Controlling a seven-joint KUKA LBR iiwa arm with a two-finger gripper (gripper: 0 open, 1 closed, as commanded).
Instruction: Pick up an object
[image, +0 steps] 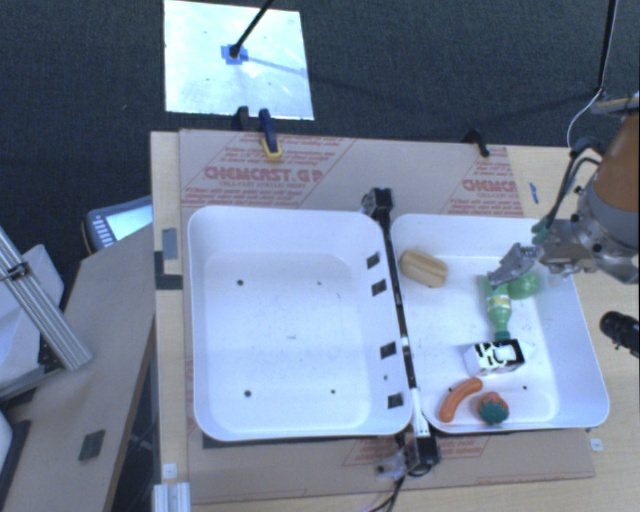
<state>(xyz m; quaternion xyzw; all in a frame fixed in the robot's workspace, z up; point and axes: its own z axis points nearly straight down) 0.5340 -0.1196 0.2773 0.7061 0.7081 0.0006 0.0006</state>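
right bin (560, 405) | gripper (507, 270) above green bottle (499, 312) | bread roll (424, 268) near

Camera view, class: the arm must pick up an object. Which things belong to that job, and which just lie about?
Job: gripper; green bottle; bread roll; black-and-white block; orange sausage; small teal-and-orange toy; right bin.

Lying about: left bin; yellow clamp.

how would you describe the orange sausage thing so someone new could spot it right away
Look in the right-hand white bin, at the edge nearest the camera. The orange sausage lies there at a slant, between the divider and a round teal-and-orange toy. It is the bin's one long, plain orange piece.
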